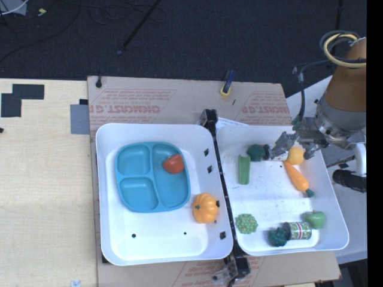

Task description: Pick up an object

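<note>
The lemon (295,155), small, yellow and round, lies at the far right of the right bin (270,244), touching the far end of the carrot (297,177). It looks like a light, hard plastic toy, likely smooth and apt to roll, so a grip across its middle seems best. The gripper (293,144) sits right over it, fingers spread open with the lemon between them, not yet clamped. The bin's right wall is close; the floor to the left, toward the green stick (244,169), offers open room.

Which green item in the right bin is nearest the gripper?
The dark green broccoli-like piece, just left of the gripper; the long green stick and the others lie farther off.
</note>
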Tool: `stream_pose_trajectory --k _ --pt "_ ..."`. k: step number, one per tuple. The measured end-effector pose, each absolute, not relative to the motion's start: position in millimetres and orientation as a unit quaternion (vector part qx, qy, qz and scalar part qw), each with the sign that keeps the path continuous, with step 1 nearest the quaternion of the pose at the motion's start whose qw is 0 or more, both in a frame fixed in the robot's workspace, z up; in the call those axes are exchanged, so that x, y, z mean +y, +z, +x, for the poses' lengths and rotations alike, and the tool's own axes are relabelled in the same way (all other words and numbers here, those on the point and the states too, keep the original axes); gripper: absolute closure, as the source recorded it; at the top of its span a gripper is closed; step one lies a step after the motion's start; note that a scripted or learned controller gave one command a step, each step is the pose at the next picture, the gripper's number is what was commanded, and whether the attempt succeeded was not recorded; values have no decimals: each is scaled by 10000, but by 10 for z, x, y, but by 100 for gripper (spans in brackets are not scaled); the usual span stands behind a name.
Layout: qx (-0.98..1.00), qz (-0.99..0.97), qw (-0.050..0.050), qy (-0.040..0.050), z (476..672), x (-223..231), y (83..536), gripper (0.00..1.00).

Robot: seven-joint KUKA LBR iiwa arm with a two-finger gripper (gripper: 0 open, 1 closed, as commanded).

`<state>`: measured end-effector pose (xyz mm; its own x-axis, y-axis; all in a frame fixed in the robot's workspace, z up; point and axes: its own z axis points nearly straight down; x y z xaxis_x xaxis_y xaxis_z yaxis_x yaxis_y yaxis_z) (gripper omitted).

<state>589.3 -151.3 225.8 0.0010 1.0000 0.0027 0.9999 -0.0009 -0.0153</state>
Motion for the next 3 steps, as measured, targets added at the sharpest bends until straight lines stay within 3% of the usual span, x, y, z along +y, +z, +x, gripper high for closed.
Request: stream_pose_trajectory --k 1,3 --pt "-7074 -7068 14 7 5918 -1514 2334 0" --pt "-7073 -7069 40 25 5770 -1463 1244 0"
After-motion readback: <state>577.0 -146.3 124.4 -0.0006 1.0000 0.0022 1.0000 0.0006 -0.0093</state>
